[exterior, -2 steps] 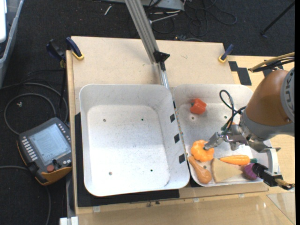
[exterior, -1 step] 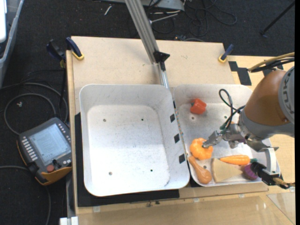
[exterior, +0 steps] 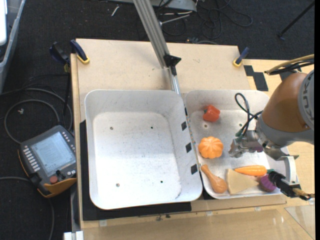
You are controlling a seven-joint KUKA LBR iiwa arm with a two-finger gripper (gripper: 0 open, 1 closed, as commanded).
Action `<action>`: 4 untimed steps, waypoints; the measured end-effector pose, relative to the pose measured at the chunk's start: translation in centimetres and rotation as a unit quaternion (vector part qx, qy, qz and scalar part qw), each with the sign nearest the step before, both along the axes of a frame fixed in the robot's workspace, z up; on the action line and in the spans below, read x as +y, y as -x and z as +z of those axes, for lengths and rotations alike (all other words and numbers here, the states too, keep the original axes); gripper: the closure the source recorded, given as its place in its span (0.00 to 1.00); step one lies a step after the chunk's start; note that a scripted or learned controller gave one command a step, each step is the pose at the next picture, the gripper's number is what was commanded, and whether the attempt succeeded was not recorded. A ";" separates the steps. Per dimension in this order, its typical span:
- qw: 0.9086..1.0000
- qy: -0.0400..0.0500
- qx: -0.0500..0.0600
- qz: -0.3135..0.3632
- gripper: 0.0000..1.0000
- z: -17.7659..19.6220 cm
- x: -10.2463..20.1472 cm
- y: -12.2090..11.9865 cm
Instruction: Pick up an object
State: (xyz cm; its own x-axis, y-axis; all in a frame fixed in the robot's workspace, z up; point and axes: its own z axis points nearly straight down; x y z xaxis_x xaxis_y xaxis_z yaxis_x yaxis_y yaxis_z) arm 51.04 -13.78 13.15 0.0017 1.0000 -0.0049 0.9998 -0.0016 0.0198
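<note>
Objects for picking lie in the right bin [exterior: 227, 100], all close around my gripper [exterior: 239, 148]. Just below the gripper I see a carrot [exterior: 250, 171], lying crosswise and apart from the gripper tip. Under the carrot sits a pale wedge [exterior: 239, 182] that looks like cheese; the carrot touches or overlaps its upper edge. Right of the wedge, a small purple piece [exterior: 268, 184] rests in the bin's lower right corner. Left of the gripper, an orange pumpkin-shaped piece [exterior: 210, 147] sits near the bin's left wall, near the gripper yet not touching it. Below that piece and lower left of the gripper lies a tan drumstick [exterior: 214, 179], slanted, with its thick end beside the wedge. Above and left of the gripper I see a red pepper [exterior: 211, 113], well apart from the tool.

The gripper hangs low over the middle of the right bin, pointing left. I see nothing between its fingers; whether they stand apart or together I cannot tell, since the dark parts blur into one another. A black cable [exterior: 243, 105] loops above the gripper. The arm [exterior: 287, 109], with its orange band, enters from the gripper's right.

Further left of the gripper, across the shared wall, is the left bin [exterior: 135, 146]. Both bins rest on a tan bench [exterior: 125, 64].
</note>
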 end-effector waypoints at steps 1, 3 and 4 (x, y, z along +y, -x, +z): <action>1.000 -0.001 0.007 0.002 1.00 6.3 -0.1 -0.5; 1.000 -0.003 0.010 0.005 1.00 10.1 5.3 -1.2; 1.000 -0.003 0.010 0.005 1.00 9.9 11.3 -0.7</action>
State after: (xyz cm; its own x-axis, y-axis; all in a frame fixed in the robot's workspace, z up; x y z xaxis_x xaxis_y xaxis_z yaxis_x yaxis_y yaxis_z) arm 51.72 -2.43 23.06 -0.0086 1.0000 0.0020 1.0000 0.0086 -0.0005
